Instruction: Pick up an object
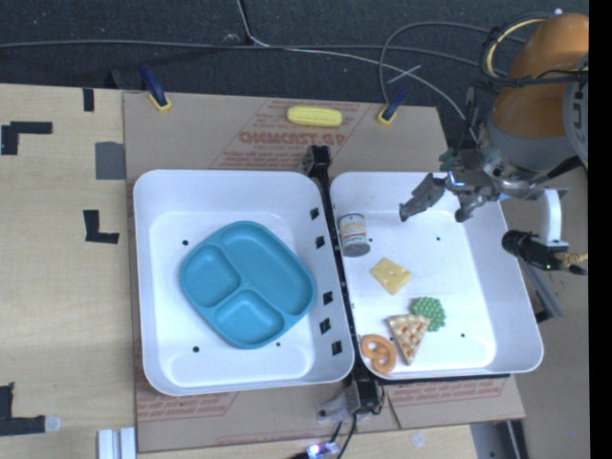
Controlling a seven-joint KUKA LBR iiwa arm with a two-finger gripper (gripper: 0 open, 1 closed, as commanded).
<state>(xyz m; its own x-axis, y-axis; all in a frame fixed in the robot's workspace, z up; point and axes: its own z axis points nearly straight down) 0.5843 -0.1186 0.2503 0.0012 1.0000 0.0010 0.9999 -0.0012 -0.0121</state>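
Note:
My gripper (443, 206) hangs over the far right part of the right bin (478, 256), open, with nothing between its two dark fingers. Below and left of it, in that bin, a small can (353, 233) stands near the divider. A yellow cheese wedge (390, 274) lies mid-bin. Nearer the front lie a green bunch of peas (428, 311), a pizza slice (408, 335) and a pretzel (378, 353). The gripper touches none of them.
The left bin (163, 208) holds a blue divided plate (247, 283). A yellow banana-like toy (314, 117) lies on the cardboard behind the bins. Clamps (158, 95) hold the cardboard at the back. Cables run across the dark background.

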